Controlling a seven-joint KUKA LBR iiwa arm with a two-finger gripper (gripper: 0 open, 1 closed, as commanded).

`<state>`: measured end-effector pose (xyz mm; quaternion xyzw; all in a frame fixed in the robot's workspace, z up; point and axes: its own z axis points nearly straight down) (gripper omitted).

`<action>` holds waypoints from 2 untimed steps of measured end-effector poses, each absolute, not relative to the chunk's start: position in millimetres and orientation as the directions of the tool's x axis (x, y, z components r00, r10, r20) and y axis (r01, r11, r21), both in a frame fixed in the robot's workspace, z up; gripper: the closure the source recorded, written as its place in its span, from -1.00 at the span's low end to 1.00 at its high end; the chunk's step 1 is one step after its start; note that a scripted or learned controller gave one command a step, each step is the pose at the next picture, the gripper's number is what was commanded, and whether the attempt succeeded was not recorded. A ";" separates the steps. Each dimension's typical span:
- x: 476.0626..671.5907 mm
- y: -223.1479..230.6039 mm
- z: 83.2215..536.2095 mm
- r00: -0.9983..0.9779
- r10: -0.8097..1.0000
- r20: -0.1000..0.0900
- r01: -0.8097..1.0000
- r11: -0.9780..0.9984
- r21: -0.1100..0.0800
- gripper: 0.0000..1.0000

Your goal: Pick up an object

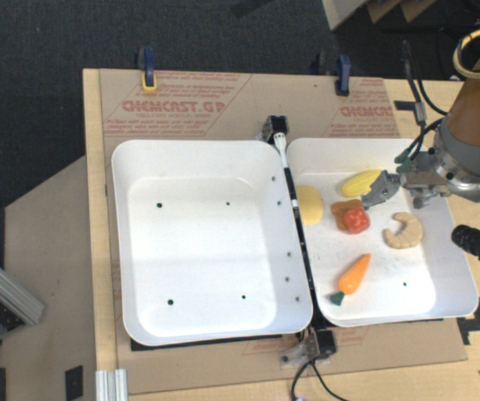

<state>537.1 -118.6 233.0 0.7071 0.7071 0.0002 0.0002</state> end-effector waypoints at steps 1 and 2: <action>542.1 -93.0 105.0 -0.002 1.000 0.004 1.000 0.002 -0.011 -1.00; 549.3 -109.4 82.8 0.001 1.000 0.001 1.000 -0.001 -0.005 -1.00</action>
